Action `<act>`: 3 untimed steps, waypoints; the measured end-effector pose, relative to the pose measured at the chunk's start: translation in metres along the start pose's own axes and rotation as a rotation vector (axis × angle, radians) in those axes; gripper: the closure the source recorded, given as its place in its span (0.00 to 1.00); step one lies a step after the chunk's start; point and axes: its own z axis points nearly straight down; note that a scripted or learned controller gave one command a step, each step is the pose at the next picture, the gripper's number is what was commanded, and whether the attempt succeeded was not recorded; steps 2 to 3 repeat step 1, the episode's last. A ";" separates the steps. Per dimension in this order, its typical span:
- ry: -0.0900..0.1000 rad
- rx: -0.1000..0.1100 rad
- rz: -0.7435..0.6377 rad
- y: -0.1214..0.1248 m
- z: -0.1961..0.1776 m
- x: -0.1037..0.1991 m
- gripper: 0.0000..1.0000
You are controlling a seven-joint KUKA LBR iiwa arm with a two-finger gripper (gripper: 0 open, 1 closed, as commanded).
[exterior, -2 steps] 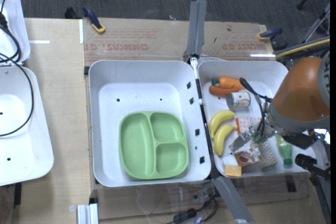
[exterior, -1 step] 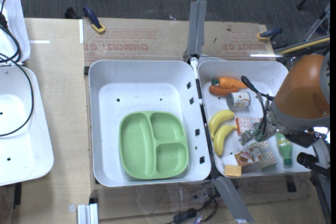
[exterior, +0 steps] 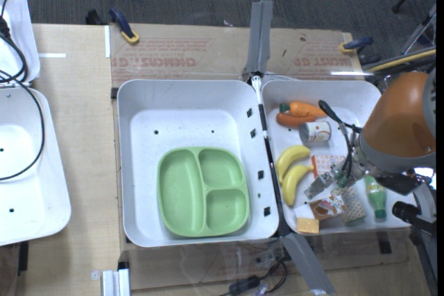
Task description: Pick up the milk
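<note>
Camera view shows two shallow white plastic bins side by side on a pale wooden surface (exterior: 76,52). In the left bin (exterior: 132,107) we see a matte green divided plate (exterior: 203,189) with three rounded compartments, lying toward the near side.

The right bin (exterior: 277,90) holds the clutter. At its far side lie an orange carrot (exterior: 300,113) and, just near of it, a small cylindrical milk container (exterior: 318,132), white with a printed label, tipped on its side. Two smooth curved yellow bananas (exterior: 293,168) lie at the left. A printed red-and-white carton (exterior: 326,164) sits right of them, a yellow block (exterior: 308,224) lies at the near edge, and a green bottle (exterior: 375,195) stands at the right.

We see the gripper (exterior: 326,182) low in the right bin, near of the milk container and apart from it. Its metallic fingers sit among the clutter; we cannot tell whether they are spread or pressed together.
</note>
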 end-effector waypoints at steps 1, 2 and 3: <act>-0.001 -0.001 0.002 0.000 -0.009 -0.001 1.00; -0.001 -0.001 0.002 0.000 -0.009 -0.001 1.00; -0.001 -0.001 0.002 0.000 -0.009 -0.001 1.00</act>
